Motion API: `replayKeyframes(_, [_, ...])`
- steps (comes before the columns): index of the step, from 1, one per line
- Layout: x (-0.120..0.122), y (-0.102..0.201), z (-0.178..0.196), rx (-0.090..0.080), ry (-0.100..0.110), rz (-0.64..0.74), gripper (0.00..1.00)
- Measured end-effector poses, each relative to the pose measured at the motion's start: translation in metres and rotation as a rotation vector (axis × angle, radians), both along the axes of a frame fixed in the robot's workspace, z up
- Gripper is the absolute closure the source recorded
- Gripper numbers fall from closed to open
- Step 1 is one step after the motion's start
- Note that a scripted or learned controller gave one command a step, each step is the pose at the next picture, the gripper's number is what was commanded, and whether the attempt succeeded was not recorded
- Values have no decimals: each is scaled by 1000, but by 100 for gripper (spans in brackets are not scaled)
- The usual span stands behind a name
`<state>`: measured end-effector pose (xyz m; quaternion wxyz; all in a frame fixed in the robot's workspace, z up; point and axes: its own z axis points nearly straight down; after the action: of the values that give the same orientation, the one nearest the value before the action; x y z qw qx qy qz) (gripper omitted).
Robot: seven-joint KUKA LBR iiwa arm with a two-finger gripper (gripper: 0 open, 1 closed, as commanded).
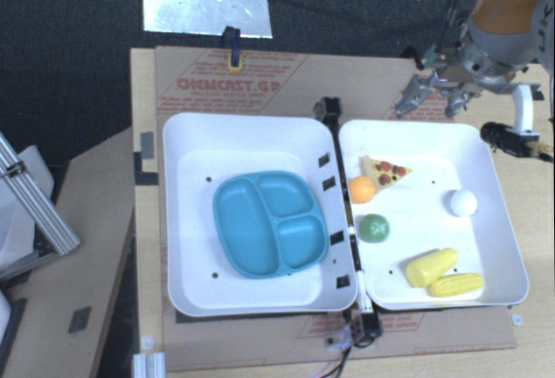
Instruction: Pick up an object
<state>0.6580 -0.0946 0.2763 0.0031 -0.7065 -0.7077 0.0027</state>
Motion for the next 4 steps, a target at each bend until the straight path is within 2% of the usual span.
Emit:
replayKeyframes(1, [2,0,6,-1,-10,2,0])
replayKeyframes(4, [-2,-3,-141,-1,-7,-1,0])
